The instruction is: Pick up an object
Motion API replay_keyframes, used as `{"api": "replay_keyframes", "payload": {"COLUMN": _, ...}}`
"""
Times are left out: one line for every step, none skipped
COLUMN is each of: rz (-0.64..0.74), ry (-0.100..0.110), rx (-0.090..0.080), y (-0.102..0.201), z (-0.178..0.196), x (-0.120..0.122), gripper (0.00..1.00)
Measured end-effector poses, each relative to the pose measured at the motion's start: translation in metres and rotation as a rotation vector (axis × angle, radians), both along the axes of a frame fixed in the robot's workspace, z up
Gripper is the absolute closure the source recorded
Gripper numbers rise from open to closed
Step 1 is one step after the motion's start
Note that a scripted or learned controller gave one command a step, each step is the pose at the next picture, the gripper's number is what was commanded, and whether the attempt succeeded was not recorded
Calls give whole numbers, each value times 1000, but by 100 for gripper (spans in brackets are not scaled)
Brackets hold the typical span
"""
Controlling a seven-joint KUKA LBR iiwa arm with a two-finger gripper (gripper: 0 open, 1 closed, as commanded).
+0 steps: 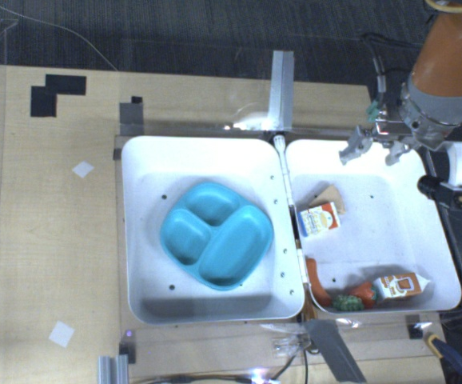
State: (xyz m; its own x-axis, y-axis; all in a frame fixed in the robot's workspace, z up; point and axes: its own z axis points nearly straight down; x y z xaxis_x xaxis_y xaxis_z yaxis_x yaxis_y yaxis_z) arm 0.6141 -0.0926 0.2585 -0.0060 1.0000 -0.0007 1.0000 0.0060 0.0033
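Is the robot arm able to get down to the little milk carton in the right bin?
Probably yes. The end effector hangs over the right bin's far edge, and the carton lies uncovered near the divider, with bare bin floor between them and nothing lying on top of it.

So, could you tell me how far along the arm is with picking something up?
Nothing looks done yet. The gripper hangs open over the far edge of the right bin, with nothing between its fingers. The candidates lie untouched in that bin: a small carton by the divider, another carton and a carrot along the near wall. The blue divided tray sits in the left bin. Descending, closing and lifting all remain.
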Motion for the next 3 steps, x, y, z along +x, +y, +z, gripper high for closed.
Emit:
{"api": "replay_keyframes", "payload": {"rz": -9, "ry": 2, "rx": 1, "y": 2, "z": -106, "x": -36, "gripper": 0}}
{"api": "replay_keyframes", "payload": {"rz": 150, "ry": -21, "rx": 0, "y": 8, "z": -163, "x": -48, "gripper": 0}}
{"api": "replay_keyframes", "payload": {"rz": 226, "ry": -23, "rx": -3, "y": -15, "z": -162, "x": 8, "gripper": 0}}
